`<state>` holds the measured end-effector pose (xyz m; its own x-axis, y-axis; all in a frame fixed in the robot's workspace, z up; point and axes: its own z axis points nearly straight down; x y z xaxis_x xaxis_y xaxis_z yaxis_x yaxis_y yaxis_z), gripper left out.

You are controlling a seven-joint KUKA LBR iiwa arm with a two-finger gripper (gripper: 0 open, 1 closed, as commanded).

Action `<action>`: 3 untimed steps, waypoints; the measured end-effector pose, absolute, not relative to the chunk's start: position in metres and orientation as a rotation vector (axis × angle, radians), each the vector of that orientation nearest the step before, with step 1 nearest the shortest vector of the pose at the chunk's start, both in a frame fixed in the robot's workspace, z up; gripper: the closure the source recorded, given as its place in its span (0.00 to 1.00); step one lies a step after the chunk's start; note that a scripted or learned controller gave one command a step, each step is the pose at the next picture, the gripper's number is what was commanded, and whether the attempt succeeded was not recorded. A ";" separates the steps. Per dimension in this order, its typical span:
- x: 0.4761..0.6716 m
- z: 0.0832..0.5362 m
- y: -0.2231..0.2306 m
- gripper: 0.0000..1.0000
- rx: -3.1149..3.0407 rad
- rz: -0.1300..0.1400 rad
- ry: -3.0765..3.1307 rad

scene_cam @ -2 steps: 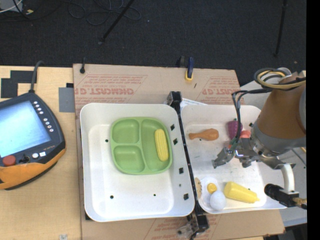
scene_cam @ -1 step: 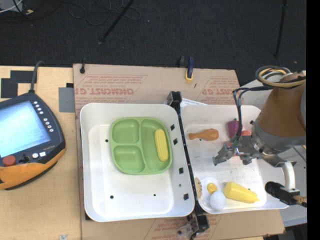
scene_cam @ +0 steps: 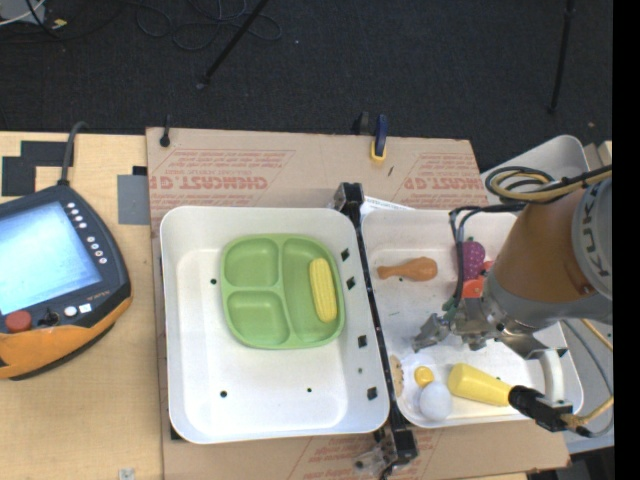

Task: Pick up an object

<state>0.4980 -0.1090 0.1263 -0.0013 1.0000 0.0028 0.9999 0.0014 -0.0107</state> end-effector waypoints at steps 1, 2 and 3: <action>0.499 0.087 -0.107 0.00 -2.219 -0.002 -2.221; 0.498 0.098 -0.110 1.00 -2.227 0.002 -2.211; 0.505 0.151 -0.119 1.00 -2.225 -0.002 -2.220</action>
<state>0.5053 -0.1194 0.1510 0.0024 1.0000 -0.0003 1.0000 -0.0024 0.0019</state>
